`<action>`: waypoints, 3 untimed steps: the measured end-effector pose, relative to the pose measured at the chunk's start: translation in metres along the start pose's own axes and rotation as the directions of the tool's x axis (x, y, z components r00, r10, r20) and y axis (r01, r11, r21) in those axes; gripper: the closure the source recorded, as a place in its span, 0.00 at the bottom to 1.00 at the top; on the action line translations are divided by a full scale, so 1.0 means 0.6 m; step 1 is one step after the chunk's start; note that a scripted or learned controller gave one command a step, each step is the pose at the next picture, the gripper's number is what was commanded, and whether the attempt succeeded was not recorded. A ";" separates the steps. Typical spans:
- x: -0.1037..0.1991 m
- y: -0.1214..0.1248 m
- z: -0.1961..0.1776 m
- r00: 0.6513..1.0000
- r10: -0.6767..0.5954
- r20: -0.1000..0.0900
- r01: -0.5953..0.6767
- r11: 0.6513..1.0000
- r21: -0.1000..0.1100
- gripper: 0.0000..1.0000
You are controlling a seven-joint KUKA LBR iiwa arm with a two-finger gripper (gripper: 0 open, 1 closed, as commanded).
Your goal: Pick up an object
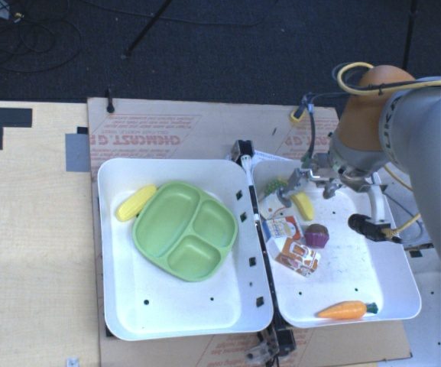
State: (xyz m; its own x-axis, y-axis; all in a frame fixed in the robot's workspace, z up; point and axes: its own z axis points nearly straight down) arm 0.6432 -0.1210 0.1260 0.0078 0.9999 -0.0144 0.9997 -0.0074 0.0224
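Nearest you, the carrot (pixel 344 310) is lying untouched; the gripper (pixel 295 187) is hovering over the yellow piece (pixel 303 206), grip state undeterminable.

Two white bins (pixel 113 281), cardboard sheet (pixel 151 132), dark carpet (pixel 205 37)

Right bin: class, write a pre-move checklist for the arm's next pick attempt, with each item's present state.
1. Gripper over the right bin: ok.
2. Object close under it, small yellow piece: ok.
3. Finger opening: cannot tell.
4. Anything held already: cannot tell.
5. Purple object and printed packet lie apart from the yellow piece: ok.
6. Carrot lies at the near rim, away from the arm: ok.
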 end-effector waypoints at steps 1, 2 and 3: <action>-0.001 -0.001 0.001 1.000 -0.001 0.002 0.001 1.000 0.001 0.00; -0.007 0.002 0.057 1.000 -0.003 0.006 0.003 1.000 0.013 0.00; 0.002 0.001 0.043 1.000 -0.003 -0.007 0.003 1.000 0.021 1.00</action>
State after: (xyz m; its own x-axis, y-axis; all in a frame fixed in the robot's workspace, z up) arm 0.6442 -0.1204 0.1001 0.0043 1.0000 -0.0078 1.0000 -0.0043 0.0017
